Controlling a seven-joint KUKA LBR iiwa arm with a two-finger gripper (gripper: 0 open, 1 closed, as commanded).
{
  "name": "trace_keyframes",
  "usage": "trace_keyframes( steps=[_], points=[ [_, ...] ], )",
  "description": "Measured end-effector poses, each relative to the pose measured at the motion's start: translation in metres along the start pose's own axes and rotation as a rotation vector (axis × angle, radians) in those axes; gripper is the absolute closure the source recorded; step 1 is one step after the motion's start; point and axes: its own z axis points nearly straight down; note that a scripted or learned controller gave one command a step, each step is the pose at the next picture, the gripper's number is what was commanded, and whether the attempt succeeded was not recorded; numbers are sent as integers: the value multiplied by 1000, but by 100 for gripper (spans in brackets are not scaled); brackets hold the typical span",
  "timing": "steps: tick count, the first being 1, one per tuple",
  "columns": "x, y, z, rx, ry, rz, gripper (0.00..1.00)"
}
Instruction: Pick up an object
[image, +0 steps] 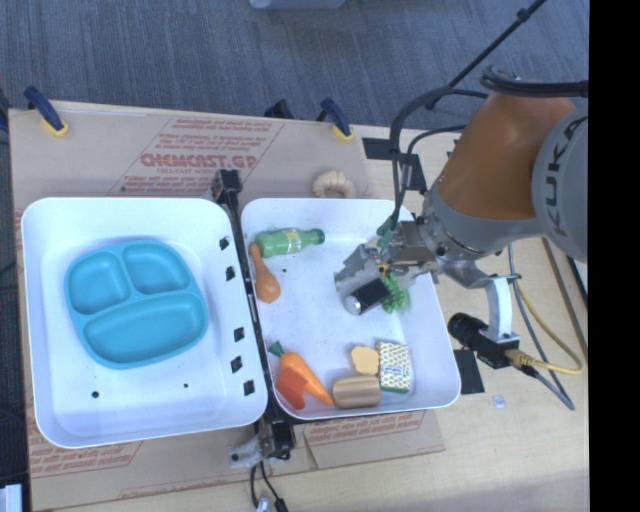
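My gripper (368, 283) hangs low over the right side of the right bin (330, 210), reaching in from the right. A small green item (396, 296) lies just beside it, partly hidden by the wrist, and something dark and cylindrical (364, 298) sits right under the gripper. A green bottle (287, 241) lies at the bin's back left, with an orange drumstick-shaped toy (265, 281) below it. Along the front edge lie a carrot (299, 379), a tan bread-like roll (357, 391), a yellow piece (365, 358) and a green-yellow box (395, 366).
The left bin (60, 410) holds a blue divided plate (137, 300). A tan ring-shaped object (333, 184) lies on the cardboard behind the right bin. Black clips (228, 183) line the divider between the bins. Cables and a black fitting (482, 340) sit right of the bin.
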Motion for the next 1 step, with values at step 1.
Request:
trace_keyframes(
  steps=[1],
  points=[
    [-106, 38, 104, 0, 0, -603, 0]
  ],
)
